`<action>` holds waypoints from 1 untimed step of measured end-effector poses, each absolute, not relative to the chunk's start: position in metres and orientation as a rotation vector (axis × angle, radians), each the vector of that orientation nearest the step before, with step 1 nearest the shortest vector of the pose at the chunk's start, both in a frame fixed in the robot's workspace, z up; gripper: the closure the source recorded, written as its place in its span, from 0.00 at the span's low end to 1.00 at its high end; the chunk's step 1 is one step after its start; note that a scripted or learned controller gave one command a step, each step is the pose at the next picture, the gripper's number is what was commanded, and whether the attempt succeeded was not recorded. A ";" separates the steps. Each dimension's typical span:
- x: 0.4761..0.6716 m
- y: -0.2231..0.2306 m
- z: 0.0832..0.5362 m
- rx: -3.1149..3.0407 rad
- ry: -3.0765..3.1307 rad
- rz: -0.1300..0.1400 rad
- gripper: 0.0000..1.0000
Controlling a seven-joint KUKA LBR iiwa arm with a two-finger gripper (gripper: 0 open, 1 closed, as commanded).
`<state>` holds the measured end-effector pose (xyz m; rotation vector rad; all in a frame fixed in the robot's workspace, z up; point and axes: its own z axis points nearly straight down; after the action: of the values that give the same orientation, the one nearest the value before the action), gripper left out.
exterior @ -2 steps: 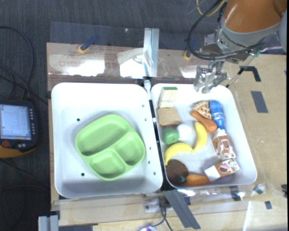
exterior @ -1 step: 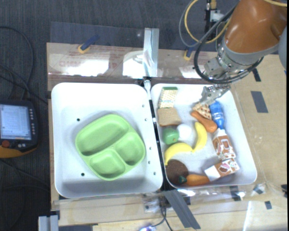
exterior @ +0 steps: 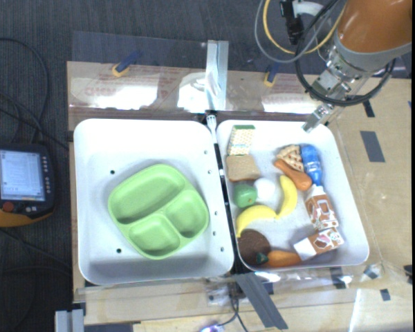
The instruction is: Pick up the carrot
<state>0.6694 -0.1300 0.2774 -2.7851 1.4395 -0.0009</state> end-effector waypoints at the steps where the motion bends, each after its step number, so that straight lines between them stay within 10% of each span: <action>1: 0.658 -0.158 0.228 -2.899 1.198 0.009 1.00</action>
<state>0.6584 -0.1576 0.2276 -2.8992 1.1975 0.0093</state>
